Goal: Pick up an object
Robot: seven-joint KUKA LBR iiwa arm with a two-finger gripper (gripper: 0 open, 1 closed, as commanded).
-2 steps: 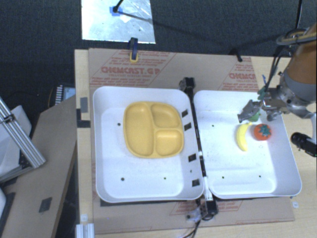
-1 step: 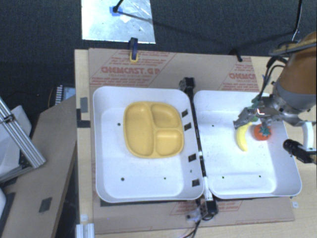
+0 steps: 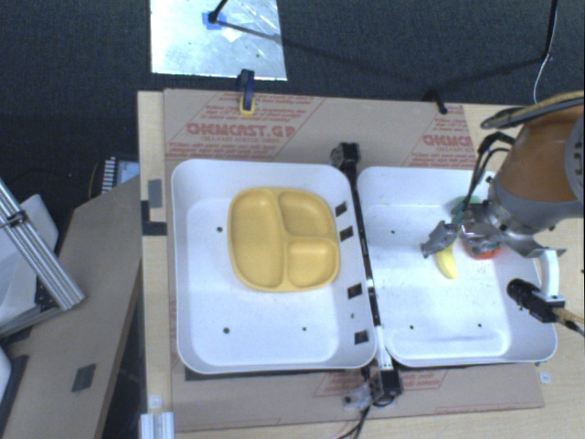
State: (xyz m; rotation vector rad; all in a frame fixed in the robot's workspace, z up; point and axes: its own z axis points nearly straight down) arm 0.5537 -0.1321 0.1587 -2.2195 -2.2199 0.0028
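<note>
The camera view looks down on two shallow white bins set side by side on a brown printed board. In the right bin [image 3: 430,337] the gripper [image 3: 448,239] hangs low over the floor, reaching in from the right under the grey arm [image 3: 539,181] with its orange band. One grey finger points left; whether the pincer is open or closed cannot be told from this angle.

Just below that finger, touching it or very nearly, lies a small yellow banana-shaped toy [image 3: 446,264]. A red object [image 3: 482,248] sits beside it to the right, partly hidden under the wrist, with a scrap of green [image 3: 457,208] at the far side. These are the likely candidates for picking.

The main risk, as a judgement, is crowding: the banana toy and the red object lie close together, so the fingers could straddle both, or nudge the curved toy sideways and close on nothing. Because the wrist hides the red object, its shape and grip points are unclear.

The left bin [image 3: 201,273] holds a yellow divided plate [image 3: 281,239] with three compartments, well apart from the gripper. The bin floors are smooth and glossy, so a light item would probably slide if pushed.

Around the bench the floor is dark carpet; a shiny metal sheet [image 3: 218,26] lies at the far side, and aluminium framing [image 3: 37,259] stands at the left.
</note>
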